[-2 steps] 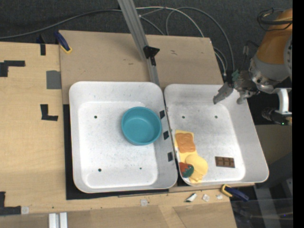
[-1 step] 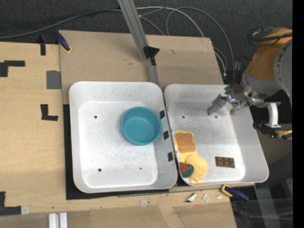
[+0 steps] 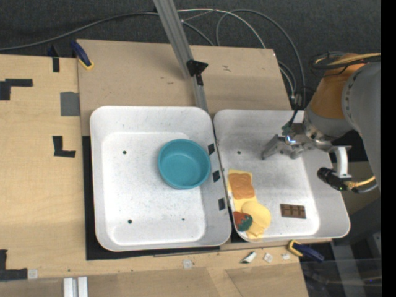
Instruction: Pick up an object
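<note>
**Approach stage: nothing in the grip yet**

You have the gripper (image 3: 286,146) over the right bin (image 3: 247,125), its fingers spread apart with bare bin floor under them, so it holds nothing. Take the chocolate-brown block (image 3: 292,211) as your landmark: the gripper sits well above it in the view, towards the bin's far side. Left of the block lie the toast slice (image 3: 241,184) and, below that, a yellow piece (image 3: 258,215) with red and green bits touching it. The blue bowl (image 3: 183,163) rests far left of the block, in the left bin (image 3: 111,129). I judge the next move calls for travel to one target, then descent and closing.
</note>
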`<state>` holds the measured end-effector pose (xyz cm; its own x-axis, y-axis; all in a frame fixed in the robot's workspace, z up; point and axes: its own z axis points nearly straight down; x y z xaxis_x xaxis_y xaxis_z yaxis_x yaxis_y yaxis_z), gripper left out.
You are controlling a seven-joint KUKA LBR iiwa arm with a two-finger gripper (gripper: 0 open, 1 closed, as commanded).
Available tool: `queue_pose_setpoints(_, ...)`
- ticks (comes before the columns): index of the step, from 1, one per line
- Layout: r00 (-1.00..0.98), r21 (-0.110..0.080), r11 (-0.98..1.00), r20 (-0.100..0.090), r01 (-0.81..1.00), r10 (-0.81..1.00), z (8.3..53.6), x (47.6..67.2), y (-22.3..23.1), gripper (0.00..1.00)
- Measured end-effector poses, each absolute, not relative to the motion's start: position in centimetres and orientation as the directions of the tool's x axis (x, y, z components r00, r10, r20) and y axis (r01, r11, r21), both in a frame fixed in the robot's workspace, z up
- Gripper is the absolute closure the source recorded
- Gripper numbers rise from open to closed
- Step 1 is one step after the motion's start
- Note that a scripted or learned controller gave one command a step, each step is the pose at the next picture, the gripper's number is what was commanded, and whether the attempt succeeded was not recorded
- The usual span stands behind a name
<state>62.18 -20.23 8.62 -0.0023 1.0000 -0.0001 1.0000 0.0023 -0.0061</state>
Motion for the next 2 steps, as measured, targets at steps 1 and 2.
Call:
queue_pose_setpoints(1, -0.004, -0.001, 0.004, -0.001, 1.000, 1.000, 10.0, 62.3, -20.2, 1.00)
queue_pose_setpoints(2, -0.001, 0.003, 0.001, -0.001, 1.000, 1.000, 14.4, 62.7, -20.6, 1.00)
